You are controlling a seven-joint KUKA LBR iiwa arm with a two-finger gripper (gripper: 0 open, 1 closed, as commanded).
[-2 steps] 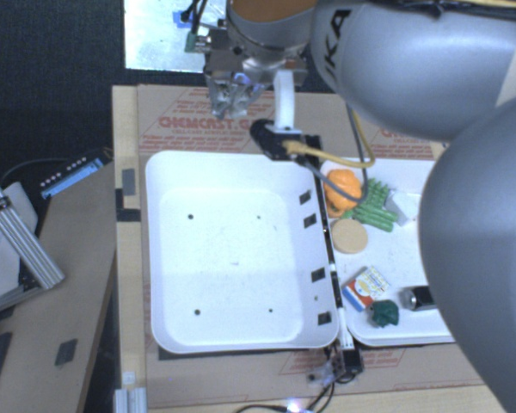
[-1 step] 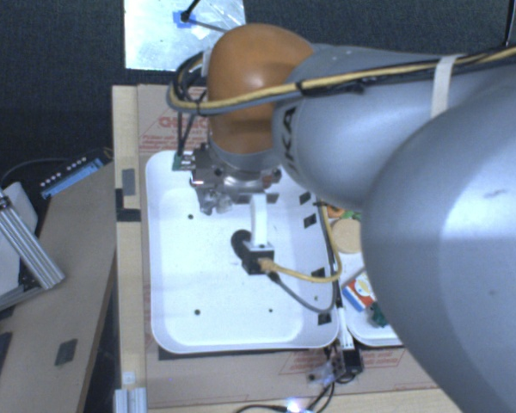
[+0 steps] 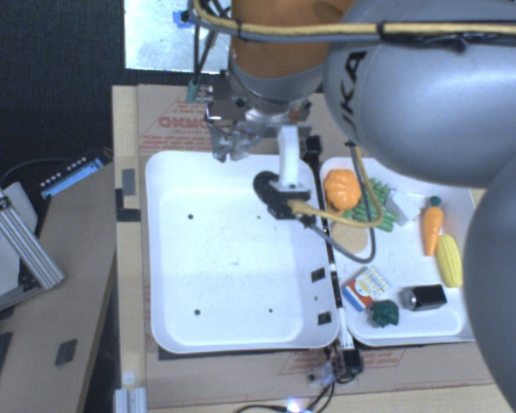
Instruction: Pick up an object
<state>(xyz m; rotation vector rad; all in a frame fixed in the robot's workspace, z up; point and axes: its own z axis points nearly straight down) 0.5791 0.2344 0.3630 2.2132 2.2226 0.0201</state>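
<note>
Seen from above: the gripper (image 3: pixel 230 144) hangs over the far edge of the left bin (image 3: pixel 232 265); whether it is apart or together cannot be told. The right bin (image 3: pixel 400 261) holds the pickable items: orange ball (image 3: pixel 342 189), carrot (image 3: pixel 432 228), corn cob (image 3: pixel 449 259), black block (image 3: pixel 426 297), small green toy (image 3: pixel 383 314), printed packet (image 3: pixel 365 286).

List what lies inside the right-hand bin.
In the bin: an orange fruit, a green leafy piece beside it, a carrot, a yellow corn cob, a black block, a small green item and a colourful packet. The grey arm covers the bin's far right part.
</note>
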